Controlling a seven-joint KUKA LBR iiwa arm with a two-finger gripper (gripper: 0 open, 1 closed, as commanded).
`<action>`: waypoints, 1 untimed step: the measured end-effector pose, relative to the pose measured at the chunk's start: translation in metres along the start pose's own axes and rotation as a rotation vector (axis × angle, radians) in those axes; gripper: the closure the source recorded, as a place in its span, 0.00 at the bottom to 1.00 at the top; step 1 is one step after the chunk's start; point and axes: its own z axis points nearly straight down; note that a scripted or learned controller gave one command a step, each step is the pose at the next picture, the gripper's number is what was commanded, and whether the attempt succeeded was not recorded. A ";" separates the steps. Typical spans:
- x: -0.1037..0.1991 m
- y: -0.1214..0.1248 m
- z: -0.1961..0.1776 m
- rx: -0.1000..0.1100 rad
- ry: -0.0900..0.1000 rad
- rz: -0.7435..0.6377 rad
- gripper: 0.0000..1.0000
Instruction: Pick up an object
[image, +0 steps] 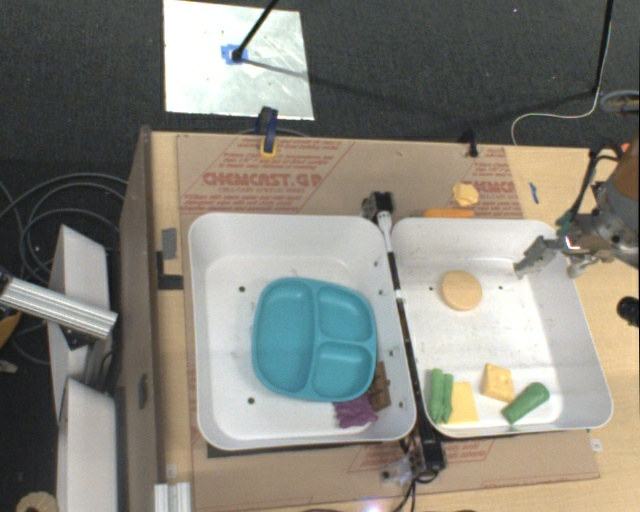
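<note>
In the left bin (215, 300) we see a teal divided plate (314, 340) and a purple piece (353, 411). The right bin (575, 330) holds a round tan cookie (462, 291) at centre and a green pickle (525, 402) slanting up-right. The gripper (545, 255), upper right, looks empty; we cannot tell its opening.

Round tan disc (462, 291), right bin (570, 330)

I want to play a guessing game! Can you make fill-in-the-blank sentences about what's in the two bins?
1. The blue plate lies in the ____ bin.
2. The round tan cookie lies in the ____ bin.
3. The plate has ____ compartments.
4. The purple toy touches the plate's ____ edge.

Missing words: left; right; three; bottom
</note>
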 end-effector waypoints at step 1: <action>0.092 0.024 0.058 0.003 0.004 -0.009 0.00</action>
